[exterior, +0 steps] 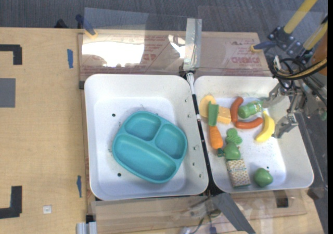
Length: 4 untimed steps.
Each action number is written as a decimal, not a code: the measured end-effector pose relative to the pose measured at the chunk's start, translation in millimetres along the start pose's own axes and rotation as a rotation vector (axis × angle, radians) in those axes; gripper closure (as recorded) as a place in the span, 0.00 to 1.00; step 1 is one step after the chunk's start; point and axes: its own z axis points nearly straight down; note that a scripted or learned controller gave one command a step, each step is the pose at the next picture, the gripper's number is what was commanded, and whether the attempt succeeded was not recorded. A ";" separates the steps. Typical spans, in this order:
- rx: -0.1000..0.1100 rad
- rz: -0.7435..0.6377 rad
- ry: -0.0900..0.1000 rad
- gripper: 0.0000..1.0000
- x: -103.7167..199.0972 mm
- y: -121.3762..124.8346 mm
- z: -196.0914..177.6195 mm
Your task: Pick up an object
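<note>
My gripper (pixel 280 108) hangs over the right side of the right bin (pixel 296 155), open, with nothing between its fingers. One fingertip (pixel 273 93) points toward the green can (pixel 250 108). The other fingertip (pixel 285 123) sits just right of the yellow banana (pixel 265 127). Toy food lies in the bin's left half: two red sausages (pixel 237 109), an orange carrot (pixel 216 137), a green pepper (pixel 213 113), a yellow cheese wedge (pixel 224 116), broccoli (pixel 232 137), a patterned block (pixel 238 171) and a green lime (pixel 263 177).
The left bin (pixel 99 98) holds a teal divided plate (pixel 151 146). A clear panel and a metal post (pixel 192 43) stand behind the bins. Yellow rods and black cables (pixel 291 56) crowd the upper right by the arm.
</note>
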 end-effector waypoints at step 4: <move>0.000 0.041 -0.007 0.00 -26.2 83.7 133.5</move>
